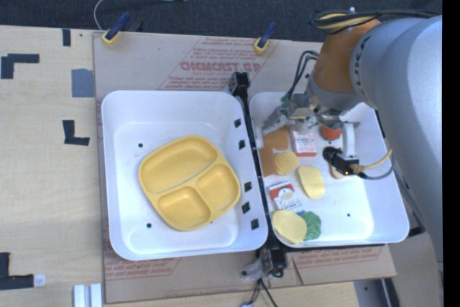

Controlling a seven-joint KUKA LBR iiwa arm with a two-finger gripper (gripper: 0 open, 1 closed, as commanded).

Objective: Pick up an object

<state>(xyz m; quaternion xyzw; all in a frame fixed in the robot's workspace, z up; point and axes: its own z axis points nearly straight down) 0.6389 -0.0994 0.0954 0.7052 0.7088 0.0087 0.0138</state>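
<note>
The right bin (374,216) holds several small play-food pieces. A white and red packet (305,144) lies just under my gripper (295,116), which hangs low over the bin's far left part. Beside the packet are a brown flat piece (271,154) and a ridged yellow round (286,163). Further toward the front lie a pale yellow wedge (311,182), a second red and white packet (282,194), a yellow disc (289,226) and a green leafy piece (312,224). Nothing shows between the gripper's tips.
The left bin (122,118) holds a yellow divided plate (188,182). A black divider (248,147) runs between the bins. The grey arm with its orange band (338,61) covers the right bin's far right side. A black cable end (338,162) hangs by the wrist.
</note>
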